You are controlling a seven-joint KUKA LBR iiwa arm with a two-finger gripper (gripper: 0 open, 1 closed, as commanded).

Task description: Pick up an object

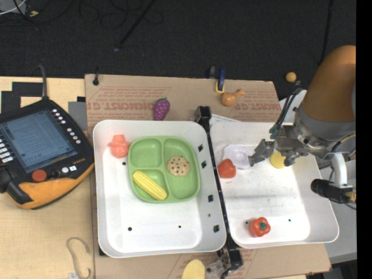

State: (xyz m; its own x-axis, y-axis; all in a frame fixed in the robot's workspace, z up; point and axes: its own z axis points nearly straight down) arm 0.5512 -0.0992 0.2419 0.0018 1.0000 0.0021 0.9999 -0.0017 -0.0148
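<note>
The grey arm with the orange band is seen over the right shallow white bin (325, 228), its claw (272, 153) lowered near the bin's upper middle; whether the claw is spread or pressed together cannot be told; a small yellow object (278, 160) is seen just beside the claw; a red-orange rounded toy (226, 168) lies by the bin's left wall; a red toy pepper with a green stem (260, 226) lies near the front wall; in the left white bin (151, 237) a green divided plastic plate (165, 170) carries a yellow toy corn cob (150, 185) and a speckled toy cookie (178, 165); a pink toy (118, 146) lies just beside the plate.
</note>
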